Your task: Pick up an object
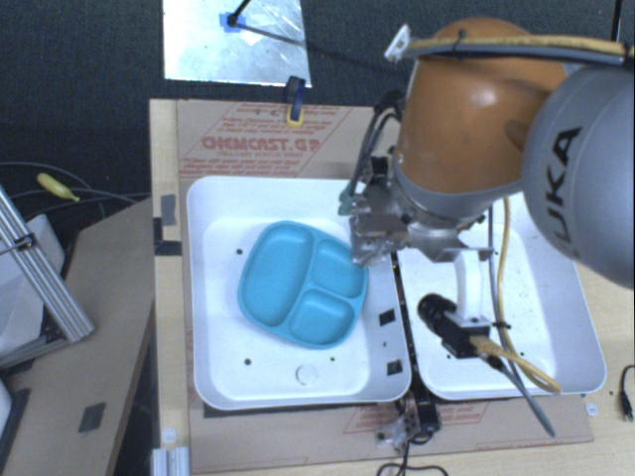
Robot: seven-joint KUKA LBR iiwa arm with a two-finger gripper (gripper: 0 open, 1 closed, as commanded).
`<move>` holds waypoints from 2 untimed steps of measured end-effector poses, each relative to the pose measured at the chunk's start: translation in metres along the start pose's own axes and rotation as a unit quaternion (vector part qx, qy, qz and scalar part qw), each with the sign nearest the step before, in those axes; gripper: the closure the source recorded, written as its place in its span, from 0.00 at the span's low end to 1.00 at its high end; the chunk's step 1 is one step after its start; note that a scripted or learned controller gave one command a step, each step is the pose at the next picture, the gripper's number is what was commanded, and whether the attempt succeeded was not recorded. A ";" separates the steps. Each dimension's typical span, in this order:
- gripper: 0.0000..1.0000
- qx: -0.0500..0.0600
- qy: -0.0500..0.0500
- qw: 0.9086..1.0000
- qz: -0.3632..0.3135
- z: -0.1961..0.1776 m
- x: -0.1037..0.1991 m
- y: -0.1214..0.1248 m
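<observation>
Near the middle of the frame, at the seam between the two white bins, the claw (363,248) hangs from the grey and orange arm (476,117), which reaches in from the right and covers much of the upper right. Whether the claw is apart or together cannot be told from this angle, and nothing can be seen gripped in it. Its tip sits over the upper right rim of a blue divided tray (301,284); whether it touches the rim is unclear. That tray lies flat in the left bin (223,365), roughly at its centre and turned at a slant, with one large compartment toward the left and two smaller ones toward the right. The right bin (571,340) lies alongside, partly hidden under the arm. Both bins rest on a cardboard sheet (260,132) printed with red lettering. Above it, at the upper left of the frame, lies a shiny silver sheet (238,28), and a small yellow and blue clip (295,102) sits at the cardboard's top edge.
</observation>
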State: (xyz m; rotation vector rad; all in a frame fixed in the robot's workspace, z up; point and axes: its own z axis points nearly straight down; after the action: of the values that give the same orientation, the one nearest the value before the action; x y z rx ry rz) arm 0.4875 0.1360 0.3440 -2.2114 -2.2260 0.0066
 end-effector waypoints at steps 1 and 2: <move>1.00 -0.013 0.004 1.000 0.001 -0.195 0.005 -0.002; 1.00 0.004 -0.002 1.000 0.003 -0.022 0.016 -0.003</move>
State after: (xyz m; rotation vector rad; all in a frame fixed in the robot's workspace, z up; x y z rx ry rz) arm 0.4849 0.1525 0.3663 -2.2155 -2.2174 0.0208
